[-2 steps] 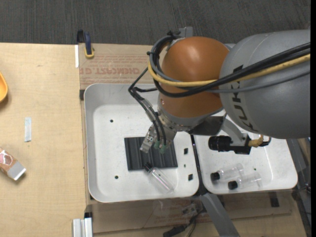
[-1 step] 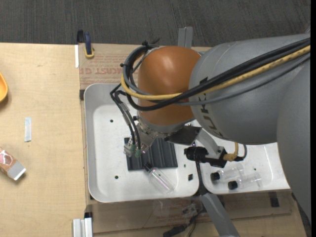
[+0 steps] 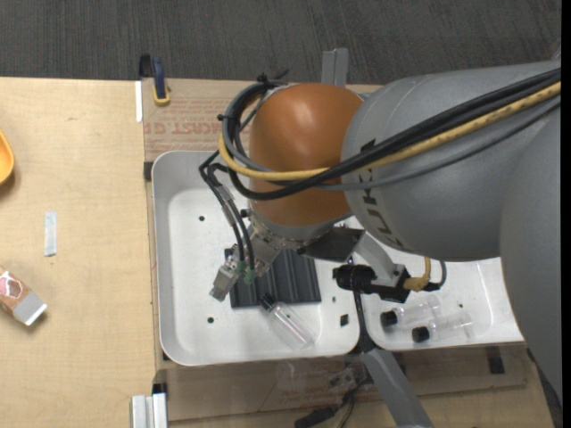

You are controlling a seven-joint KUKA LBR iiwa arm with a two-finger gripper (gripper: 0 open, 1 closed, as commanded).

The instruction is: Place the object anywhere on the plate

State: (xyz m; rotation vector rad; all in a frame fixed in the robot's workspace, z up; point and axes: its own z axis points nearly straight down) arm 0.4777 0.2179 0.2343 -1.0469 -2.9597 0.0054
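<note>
So we're looking down on a light wood bench (image 3: 80, 150) with dark carpet running behind its far edge. Two shallow white bins are sitting side by side toward the near edge; the left bin (image 3: 178, 239) is the one getting all the action. The grey arm (image 3: 464, 159), with its orange band (image 3: 299, 150), is reaching over that bin and hiding most of its middle. Under the wrist we're seeing a dark ribbed plate (image 3: 290, 279) lying in the left bin's near half. A clear plastic tube (image 3: 287, 321) is lying just off the plate's near edge, on the bin floor. The jaws (image 3: 234, 275) are hanging over the plate's left edge, and honestly we can't tell if they're released or clenched. More clear bits are sitting in the right bin (image 3: 464, 328).
</note>
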